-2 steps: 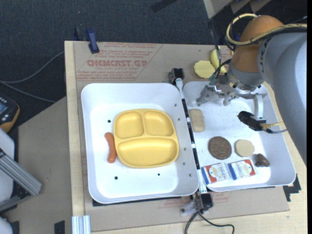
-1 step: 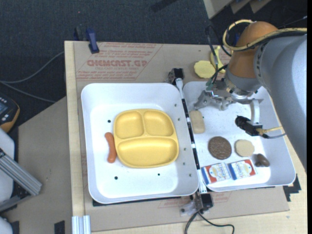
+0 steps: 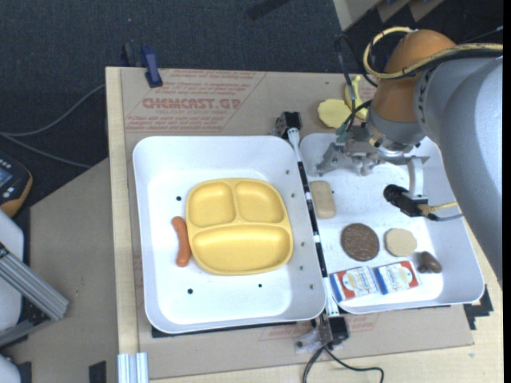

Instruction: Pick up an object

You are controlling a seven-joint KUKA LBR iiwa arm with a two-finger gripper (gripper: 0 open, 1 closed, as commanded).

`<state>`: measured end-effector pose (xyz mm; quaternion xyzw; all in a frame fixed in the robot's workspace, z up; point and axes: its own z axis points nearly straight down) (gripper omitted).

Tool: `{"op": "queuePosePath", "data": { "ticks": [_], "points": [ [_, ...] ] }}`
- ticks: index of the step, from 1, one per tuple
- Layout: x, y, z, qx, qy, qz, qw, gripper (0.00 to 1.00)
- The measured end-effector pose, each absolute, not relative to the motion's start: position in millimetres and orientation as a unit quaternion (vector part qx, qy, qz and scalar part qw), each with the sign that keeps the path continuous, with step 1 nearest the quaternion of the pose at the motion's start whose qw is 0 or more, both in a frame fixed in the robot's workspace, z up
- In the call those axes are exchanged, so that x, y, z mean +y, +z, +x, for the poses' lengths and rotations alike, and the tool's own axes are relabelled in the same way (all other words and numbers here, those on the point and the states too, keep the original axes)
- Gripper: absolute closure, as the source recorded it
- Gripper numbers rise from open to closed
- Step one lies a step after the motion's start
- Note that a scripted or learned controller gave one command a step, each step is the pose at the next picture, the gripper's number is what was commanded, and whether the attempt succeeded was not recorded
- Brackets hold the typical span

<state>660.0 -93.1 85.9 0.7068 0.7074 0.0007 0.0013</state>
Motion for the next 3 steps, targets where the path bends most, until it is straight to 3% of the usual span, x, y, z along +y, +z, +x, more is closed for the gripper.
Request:
{"op": "queuePosePath", "data": {
  "ticks": [1, 2, 3],
  "points": [
    [-124, 84, 596.4, 0.706, -0.0022, 0.709, -0.002, 0.0],
    [-146, 84, 496.8, 0.705, -0.0027, 0.71, -0.003, 0.0],
    [-202, 85, 544.7, 0.706, -0.0001, 0.708, 0.003, 0.0]
  ]
}}
